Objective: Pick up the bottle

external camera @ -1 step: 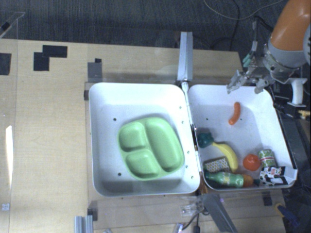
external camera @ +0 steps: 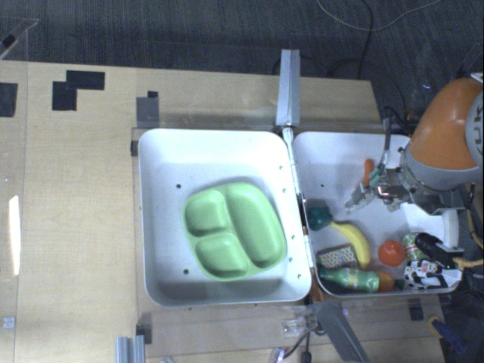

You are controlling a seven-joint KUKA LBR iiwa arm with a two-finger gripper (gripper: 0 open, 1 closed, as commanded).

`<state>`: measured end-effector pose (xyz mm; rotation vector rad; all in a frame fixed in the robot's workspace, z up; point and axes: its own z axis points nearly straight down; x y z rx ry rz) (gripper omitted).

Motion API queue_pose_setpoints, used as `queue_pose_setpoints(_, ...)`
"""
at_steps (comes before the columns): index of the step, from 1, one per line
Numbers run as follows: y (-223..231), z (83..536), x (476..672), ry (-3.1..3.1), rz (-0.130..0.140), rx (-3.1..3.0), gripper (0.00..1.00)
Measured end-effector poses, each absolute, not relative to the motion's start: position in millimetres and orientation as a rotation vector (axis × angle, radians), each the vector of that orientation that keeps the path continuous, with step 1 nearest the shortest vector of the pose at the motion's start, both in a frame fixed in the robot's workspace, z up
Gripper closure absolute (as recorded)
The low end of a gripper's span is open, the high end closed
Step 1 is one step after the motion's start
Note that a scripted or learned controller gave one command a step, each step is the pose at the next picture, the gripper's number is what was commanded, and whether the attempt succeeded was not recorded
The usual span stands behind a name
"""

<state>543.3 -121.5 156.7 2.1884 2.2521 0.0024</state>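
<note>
The bottle [external camera: 350, 280] is green with an orange cap end and lies on its side along the front wall of the right bin [external camera: 333, 161]. My gripper [external camera: 364, 193] hangs over the middle of that bin, well behind the bottle and apart from it. The grey arm with its orange band [external camera: 448, 131] comes in from the right. Nothing shows in the gripper's hold.
Around the bottle lie a banana [external camera: 355, 240], a speckled block [external camera: 336, 257], a teal piece [external camera: 318, 217], a red ball [external camera: 391, 252] and a black-and-white item [external camera: 428, 275]. An orange piece [external camera: 368, 171] sits by the gripper. The left bin [external camera: 162, 203] holds a green divided plate [external camera: 234, 229].
</note>
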Motion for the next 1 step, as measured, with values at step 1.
queue_pose_setpoints(1,-92.0,90.2,489.8,2.102,0.012,2.328,0.0)
